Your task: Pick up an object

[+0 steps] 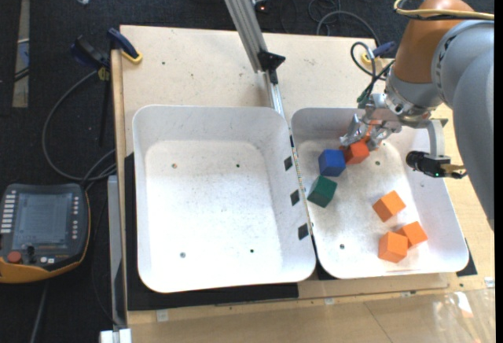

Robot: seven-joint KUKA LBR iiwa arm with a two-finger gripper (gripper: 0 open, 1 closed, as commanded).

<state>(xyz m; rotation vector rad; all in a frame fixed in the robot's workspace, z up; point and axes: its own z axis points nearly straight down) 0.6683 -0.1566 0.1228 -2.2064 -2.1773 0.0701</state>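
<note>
With your end effector [363, 135] seemingly pinching the small orange-red cube [358, 150], lift straight up, clear of the touching blue cube [332, 162].

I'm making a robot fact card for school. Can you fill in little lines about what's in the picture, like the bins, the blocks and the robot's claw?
bins: two white ones, left bin and right bin
blocks: all in the right bin
blue block: near the divider
green block: just below the blue one
orange blocks: three
gripper: low over the right bin
red-orange block: at the gripper's tips, beside the blue block
held: cannot tell
</note>
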